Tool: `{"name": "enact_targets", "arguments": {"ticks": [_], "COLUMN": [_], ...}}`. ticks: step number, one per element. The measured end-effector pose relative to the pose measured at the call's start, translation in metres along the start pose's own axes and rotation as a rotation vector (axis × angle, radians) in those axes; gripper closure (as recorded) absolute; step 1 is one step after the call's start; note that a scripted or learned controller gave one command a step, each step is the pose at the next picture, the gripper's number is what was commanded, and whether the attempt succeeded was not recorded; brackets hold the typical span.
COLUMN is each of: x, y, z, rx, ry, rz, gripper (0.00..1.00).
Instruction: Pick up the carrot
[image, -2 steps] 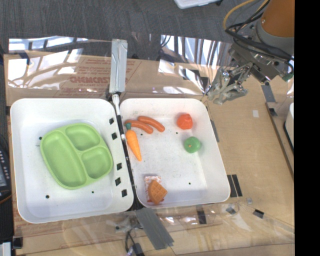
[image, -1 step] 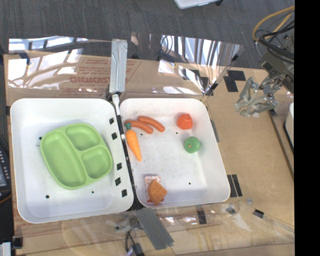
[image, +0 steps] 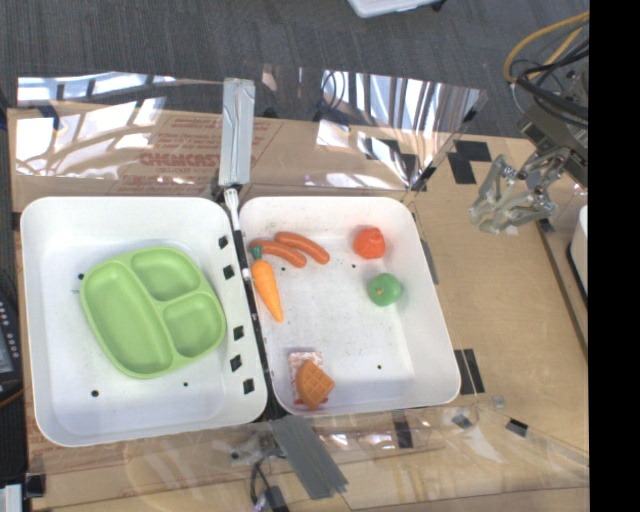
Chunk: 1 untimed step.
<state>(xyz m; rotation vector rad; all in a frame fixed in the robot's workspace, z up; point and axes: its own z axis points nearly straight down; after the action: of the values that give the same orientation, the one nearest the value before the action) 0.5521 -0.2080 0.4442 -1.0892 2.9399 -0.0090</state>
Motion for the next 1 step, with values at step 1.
{"name": "enact_targets", "arguments": {"ticks": [1], "x": [-0.0038], "y": [0.0452], "z": [0.1236], "rx": [-0.011], "ry": [0.003], "rz": [-0.364], "gripper": [0.0]}}
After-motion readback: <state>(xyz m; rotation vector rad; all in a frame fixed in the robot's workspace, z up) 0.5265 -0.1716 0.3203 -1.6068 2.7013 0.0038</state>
